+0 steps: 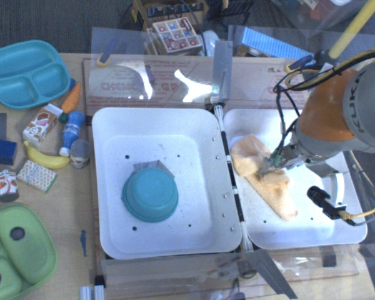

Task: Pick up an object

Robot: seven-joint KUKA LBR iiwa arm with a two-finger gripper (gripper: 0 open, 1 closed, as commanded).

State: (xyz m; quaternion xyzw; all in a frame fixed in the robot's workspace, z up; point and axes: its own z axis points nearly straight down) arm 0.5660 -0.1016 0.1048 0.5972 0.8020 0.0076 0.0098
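Pressing down into the right white bin [353, 233], the fingers [276, 161] meet the crumpled pale-yellow cloth [265, 177] mid-length, likely to pinch a fold; their opening cannot be told.

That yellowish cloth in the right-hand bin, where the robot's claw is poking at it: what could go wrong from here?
The gripper is down on the crumpled cloth, which is soft and bunched up. It might pinch only a thin fold that slips free as the arm lifts. The cloth also lies close to the wall between the bins, so it could drag or catch there. I can't see whether anything is actually gripped.
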